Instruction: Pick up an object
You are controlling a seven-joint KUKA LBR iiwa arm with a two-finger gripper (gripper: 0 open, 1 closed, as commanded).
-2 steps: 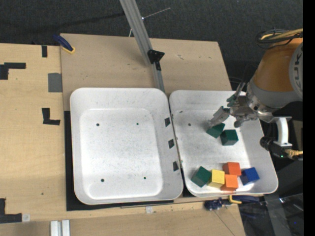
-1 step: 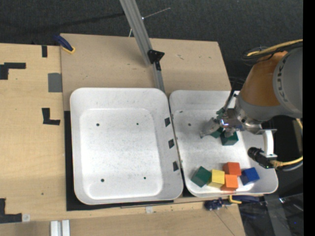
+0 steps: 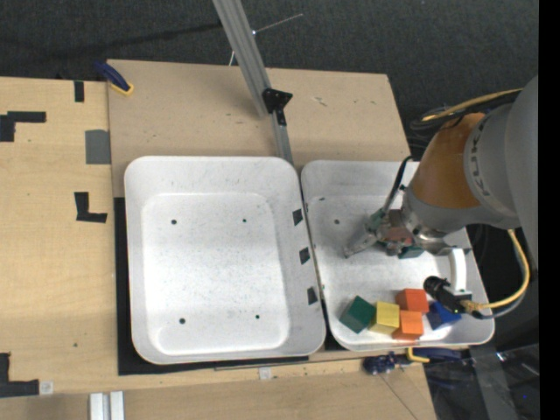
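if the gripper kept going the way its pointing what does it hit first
The gripper points left and slightly down over the right bin. Most likely it meets that bin's bare white floor first, then its left wall; the blocks lie off to the side. Depth is hard to judge.

A cluster of small blocks lay at the near edge of the right bin (image 3: 350, 191). A green block (image 3: 357, 313) sat leftmost and tilted, a yellow block (image 3: 387, 316) just beside it, then two orange blocks (image 3: 412, 301), one nearer than the other, and a blue block (image 3: 442, 317) at the right end.
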